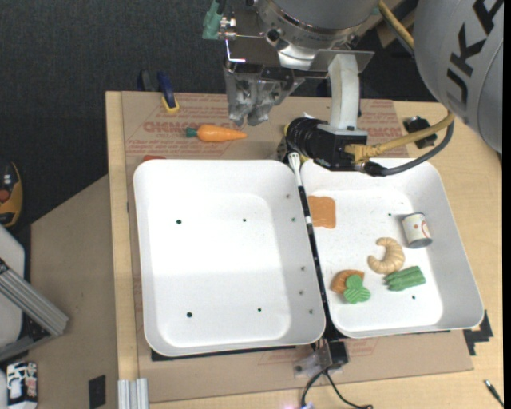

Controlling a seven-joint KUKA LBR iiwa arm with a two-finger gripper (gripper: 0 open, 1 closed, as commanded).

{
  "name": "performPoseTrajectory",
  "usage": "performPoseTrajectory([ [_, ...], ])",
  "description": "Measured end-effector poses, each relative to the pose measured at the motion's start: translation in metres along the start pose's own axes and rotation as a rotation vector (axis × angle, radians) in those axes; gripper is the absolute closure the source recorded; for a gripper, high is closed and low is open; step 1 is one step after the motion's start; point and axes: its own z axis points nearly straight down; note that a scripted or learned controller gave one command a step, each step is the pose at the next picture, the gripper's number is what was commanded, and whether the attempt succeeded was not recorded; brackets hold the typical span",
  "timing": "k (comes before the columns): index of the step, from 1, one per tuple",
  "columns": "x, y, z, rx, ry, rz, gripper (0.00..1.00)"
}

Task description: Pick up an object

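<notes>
The arm (319, 16) is cut off by the top edge, so little more than its wrist and the jaws (254, 108) hang in view, poised over the tabletop (120, 128) beyond the far rims of both bins. The fingers blur into one grey cluster, and whether they are open or closed I cannot tell; nothing can be made out between them.

The left bin (223, 256), lying below the jaws in the picture, holds only small dark dots on its floor. The right bin (447, 240), below and to the right of the jaws, carries all but one of the objects: an orange flat square (322, 212) against its left wall, nearest the jaws; a small white-and-grey cylinder (416, 228) farther right; a tan croissant (388, 255) below that; a green ridged piece (405, 279) just beside the croissant; and a brown and green piece (351, 286) farthest from the jaws, its shape hard to read.

A toy carrot (219, 134) lies on the tabletop just left of the jaws, apart from them. A blue-and-yellow clip (167, 92) sits farther left.
</notes>
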Motion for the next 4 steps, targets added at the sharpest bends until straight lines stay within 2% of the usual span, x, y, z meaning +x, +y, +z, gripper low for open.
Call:
performPoseTrajectory([
  [1, -0.002, 0.001, 0.010, 0.016, -0.009, 0.005, 0.00],
  [2, -0.001, 0.002, -0.001, 0.012, -0.008, 0.003, 1.00],
  [3, -0.001, 0.002, -0.001, 0.013, -0.008, 0.004, 0.00],
  [4, 0.000, 0.002, -0.012, 0.009, -0.007, 0.002, 1.00],
])
